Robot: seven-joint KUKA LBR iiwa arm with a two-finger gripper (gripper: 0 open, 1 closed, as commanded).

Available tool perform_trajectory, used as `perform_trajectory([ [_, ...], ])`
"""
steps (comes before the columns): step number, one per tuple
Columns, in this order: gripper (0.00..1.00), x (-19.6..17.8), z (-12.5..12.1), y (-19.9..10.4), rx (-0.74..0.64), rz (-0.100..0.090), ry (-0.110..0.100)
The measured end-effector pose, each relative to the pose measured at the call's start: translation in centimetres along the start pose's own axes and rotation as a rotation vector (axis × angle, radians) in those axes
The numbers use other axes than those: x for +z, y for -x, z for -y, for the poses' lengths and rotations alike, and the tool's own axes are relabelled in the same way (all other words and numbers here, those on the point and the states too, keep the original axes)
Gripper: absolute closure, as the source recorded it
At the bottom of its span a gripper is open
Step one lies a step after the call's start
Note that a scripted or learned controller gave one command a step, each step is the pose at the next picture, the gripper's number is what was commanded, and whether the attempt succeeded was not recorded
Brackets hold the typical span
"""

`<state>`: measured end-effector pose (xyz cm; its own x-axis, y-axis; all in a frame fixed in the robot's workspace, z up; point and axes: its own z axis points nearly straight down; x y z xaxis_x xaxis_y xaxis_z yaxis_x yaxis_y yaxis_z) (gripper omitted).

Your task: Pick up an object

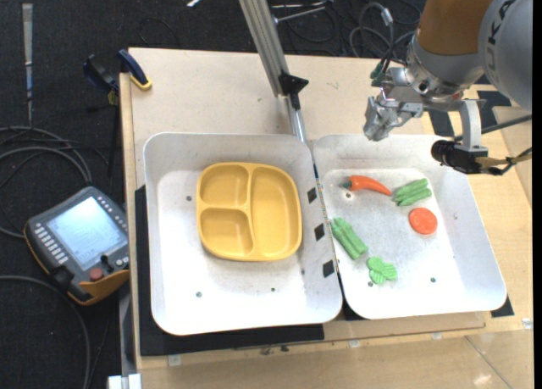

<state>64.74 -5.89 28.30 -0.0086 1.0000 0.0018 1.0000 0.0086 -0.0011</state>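
yellow tray [250, 211] | white bins [169, 209] | orange carrot [369, 184] | green beans [412, 192]

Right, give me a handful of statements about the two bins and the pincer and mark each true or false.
1. The yellow divided tray lies in the left bin. True.
2. The orange carrot lies in the yellow tray. False: it lies in the right bin, near its far edge.
3. The pincer hangs above the far edge of the right bin with nothing between its fingers. True.
4. The red round piece rests on top of the carrot. False: it lies apart from it, nearer the right wall.
5. The right bin holds several green toy vegetables. True.
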Motion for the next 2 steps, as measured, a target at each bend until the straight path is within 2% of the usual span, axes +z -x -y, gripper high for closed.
perform_trajectory([
  [1,1.0,1.0,-1.4,-5.4,0.0,0.001,0.002],
  [2,1.0,2.8,-0.9,-11.5,0.0,0.0,-0.002],
])
